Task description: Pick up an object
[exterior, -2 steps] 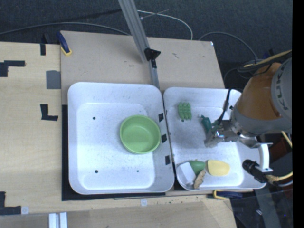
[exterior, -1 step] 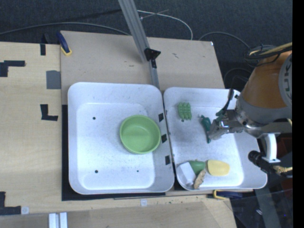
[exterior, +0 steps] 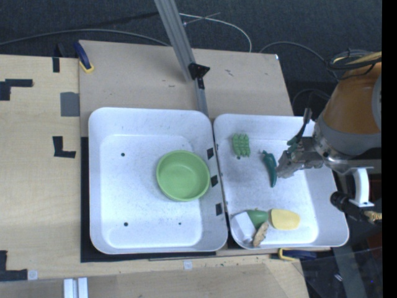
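Nearest, in the front corner of the right bin (exterior: pixel 322 236): a yellow lump (exterior: pixel 285 219), a green cone shape (exterior: pixel 255 216) and a small tan piece (exterior: pixel 260 231), all bunched up and touching. Further in, a teal toy (exterior: pixel 270 168) lying flat on the bin floor, with the gripper (exterior: pixel 290 164) just beside it on the right; hard to tell whether open or closed, nothing seen held. Behind that, a bumpy green block (exterior: pixel 241 145). Off in the left bin (exterior: pixel 108 185), a green bowl (exterior: pixel 182 176). Farthest back on the desk (exterior: pixel 136 73), a grey pole (exterior: pixel 177 33).
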{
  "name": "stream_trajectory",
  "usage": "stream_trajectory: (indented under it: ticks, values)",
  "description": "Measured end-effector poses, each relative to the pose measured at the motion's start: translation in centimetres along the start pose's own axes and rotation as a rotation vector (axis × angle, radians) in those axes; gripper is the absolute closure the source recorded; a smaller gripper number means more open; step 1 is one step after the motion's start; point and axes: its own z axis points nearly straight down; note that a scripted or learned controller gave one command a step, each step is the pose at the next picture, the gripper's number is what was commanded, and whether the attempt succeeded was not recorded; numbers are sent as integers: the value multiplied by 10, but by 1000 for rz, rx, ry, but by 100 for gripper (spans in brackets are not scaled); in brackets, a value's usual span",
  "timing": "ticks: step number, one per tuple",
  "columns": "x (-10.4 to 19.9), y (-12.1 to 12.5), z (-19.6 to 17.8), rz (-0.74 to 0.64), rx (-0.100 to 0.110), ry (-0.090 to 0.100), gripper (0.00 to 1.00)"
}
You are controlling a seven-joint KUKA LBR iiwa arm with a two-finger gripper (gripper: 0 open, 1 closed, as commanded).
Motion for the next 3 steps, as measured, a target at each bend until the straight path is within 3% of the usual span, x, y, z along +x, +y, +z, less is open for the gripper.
stream_trajectory:
  ticks: [3]
  values:
    - [146, 51, 17, -5, 2, 2, 100]
